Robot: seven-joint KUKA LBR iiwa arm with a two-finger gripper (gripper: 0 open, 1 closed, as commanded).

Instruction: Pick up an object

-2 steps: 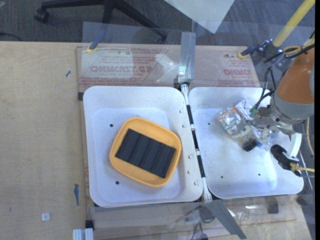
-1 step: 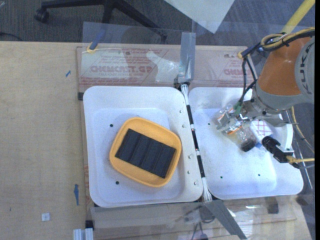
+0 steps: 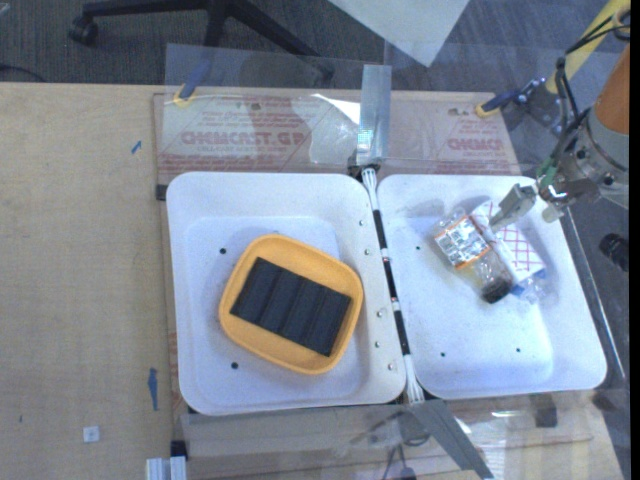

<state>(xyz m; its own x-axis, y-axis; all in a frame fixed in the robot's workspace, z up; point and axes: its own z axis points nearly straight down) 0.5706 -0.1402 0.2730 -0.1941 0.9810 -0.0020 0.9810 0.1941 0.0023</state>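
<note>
Packet [image 3: 488, 253] in clear wrap lies in the right bin [image 3: 520, 363]; the gripper [image 3: 520, 203] is just beside its far edge. Whether the gripper is wide or narrow, I cannot tell.

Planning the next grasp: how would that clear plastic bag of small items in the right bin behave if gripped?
The bag looks crinkled and glossy, so probably floppy and slippery. Its loose contents seem bunched unevenly, so it may sag or shift when lifted. The gripper hovers at its upper edge, likely catching film only.
</note>
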